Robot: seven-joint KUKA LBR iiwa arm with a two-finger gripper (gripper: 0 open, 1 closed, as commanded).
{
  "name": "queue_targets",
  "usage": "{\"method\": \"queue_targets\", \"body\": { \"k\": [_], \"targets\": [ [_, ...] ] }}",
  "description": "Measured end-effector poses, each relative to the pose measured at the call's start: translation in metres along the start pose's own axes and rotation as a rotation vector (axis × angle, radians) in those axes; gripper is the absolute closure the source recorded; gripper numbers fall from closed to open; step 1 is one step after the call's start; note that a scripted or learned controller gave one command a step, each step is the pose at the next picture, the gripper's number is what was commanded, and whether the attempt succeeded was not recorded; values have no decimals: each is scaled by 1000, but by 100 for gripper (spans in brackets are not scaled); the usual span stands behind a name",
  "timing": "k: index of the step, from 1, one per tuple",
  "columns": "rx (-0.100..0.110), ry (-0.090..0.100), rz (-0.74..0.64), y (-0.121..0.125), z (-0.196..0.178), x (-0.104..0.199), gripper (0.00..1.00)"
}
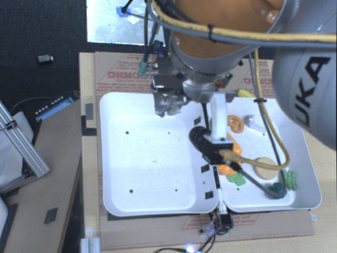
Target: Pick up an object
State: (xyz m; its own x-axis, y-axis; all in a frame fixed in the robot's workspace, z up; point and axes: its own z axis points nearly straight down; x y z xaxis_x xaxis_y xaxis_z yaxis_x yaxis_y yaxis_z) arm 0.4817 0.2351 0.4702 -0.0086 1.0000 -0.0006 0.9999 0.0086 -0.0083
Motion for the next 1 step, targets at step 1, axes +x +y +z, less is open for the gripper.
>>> {"method": "queue_targets", "body": {
  "k": [1],
  "targets": [
    [-14, 1, 10, 107, -9, -3, 100]
  ]
}}
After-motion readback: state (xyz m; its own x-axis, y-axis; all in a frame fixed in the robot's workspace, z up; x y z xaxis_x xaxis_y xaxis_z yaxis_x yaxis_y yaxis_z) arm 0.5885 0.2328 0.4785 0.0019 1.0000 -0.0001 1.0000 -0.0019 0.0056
